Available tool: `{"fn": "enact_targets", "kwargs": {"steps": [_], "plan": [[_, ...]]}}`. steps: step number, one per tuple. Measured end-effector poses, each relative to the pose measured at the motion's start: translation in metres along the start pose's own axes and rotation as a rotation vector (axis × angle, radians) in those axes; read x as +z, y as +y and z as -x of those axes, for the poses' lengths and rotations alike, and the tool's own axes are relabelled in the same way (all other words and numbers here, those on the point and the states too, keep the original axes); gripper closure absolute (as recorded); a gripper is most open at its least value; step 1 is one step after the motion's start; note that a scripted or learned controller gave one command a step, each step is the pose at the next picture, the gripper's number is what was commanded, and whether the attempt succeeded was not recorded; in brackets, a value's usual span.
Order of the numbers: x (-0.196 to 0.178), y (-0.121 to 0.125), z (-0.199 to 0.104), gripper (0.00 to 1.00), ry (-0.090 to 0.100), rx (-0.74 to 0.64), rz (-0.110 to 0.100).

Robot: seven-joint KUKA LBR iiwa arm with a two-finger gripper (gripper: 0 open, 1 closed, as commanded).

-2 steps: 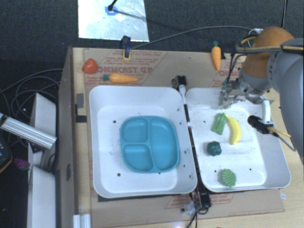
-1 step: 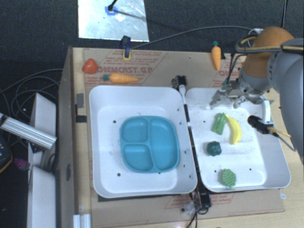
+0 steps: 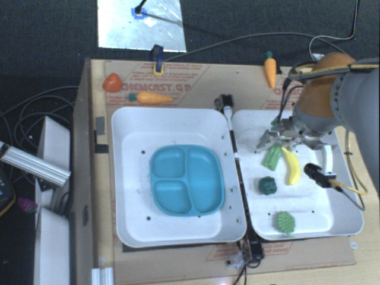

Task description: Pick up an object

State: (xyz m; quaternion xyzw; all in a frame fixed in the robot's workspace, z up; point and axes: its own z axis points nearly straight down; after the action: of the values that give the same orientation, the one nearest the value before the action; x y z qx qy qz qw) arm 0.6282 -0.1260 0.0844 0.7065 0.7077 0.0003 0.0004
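My gripper (image 3: 276, 140) hangs over the upper middle of the right bin (image 3: 344, 218), its metal fingers spread open with nothing between them. Just below its tips lies a light green oblong piece (image 3: 272, 158), tilted, with a yellow banana (image 3: 291, 166) right beside it. A dark green broccoli-like lump (image 3: 267, 186) sits a little nearer the front. A pale green bumpy piece (image 3: 285, 222) rests near the bin's front wall. The grey arm with its orange band (image 3: 317, 97) comes in from the right.
The left bin (image 3: 127, 159) holds a blue divided plate (image 3: 186, 180). On the cardboard behind the bins lie a red tomato (image 3: 111, 83), one carrot (image 3: 154, 98) and another carrot (image 3: 270, 71). A black divider (image 3: 234, 159) runs between the bins.
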Motion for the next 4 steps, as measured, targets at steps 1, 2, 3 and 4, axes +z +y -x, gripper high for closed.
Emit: {"fn": "enact_targets", "kwargs": {"steps": [1,2,3,4], "plan": [[0.0,-0.04,-0.031,0.0,0.001,0.0,-0.001],[0.0,-0.08,-0.025,0.0,0.0,0.001,-0.001],[0.0,-0.12,-0.028,0.0,0.001,0.001,-0.001],[-0.01,-0.119,-0.028,1.0,0.001,-0.001,0.002]]}}
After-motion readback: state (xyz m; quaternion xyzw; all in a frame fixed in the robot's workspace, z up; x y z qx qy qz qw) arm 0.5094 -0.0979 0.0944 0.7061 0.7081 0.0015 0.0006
